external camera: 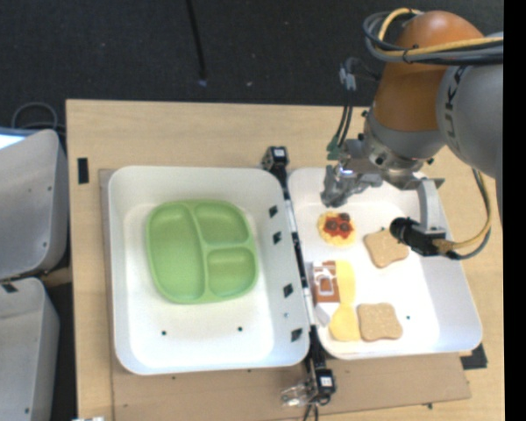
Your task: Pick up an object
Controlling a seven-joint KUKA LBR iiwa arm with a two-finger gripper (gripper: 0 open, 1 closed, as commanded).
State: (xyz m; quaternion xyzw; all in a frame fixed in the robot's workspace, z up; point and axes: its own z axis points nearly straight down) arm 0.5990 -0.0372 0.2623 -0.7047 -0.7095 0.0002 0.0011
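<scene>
While the arm [438, 68] reaches in over the bench [202, 117], its gripper [337, 196] hangs low above the far part of the right bin [447, 323], just above a small round pastry [337, 227] with a red and dark topping. I take this pastry as my landmark. The gripper is directly behind it, very close, but I cannot tell if it touches it. If the fingers are spread or pressed together I also cannot tell, because the grey wrist hides them from this angle; nothing is seen between them.

To the right of the pastry, near it, a slice of toast [385, 249] lies flat, and a black part of the arm's fitting [414, 235] rests over its right edge. In front of the pastry, towards me, lies a small brown and white packet [323, 281], and just beside the packet a yellow piece like cheese [344, 279]. Further in front there is a round yellow piece [343, 324], touching a second slice of toast [379, 322] on its right.

Well to the left of the pastry, past the wall where the two bins meet, the left bin [131, 340] holds a green divided tray [202, 250] with three compartments, lying flat near the middle of that bin.
</scene>
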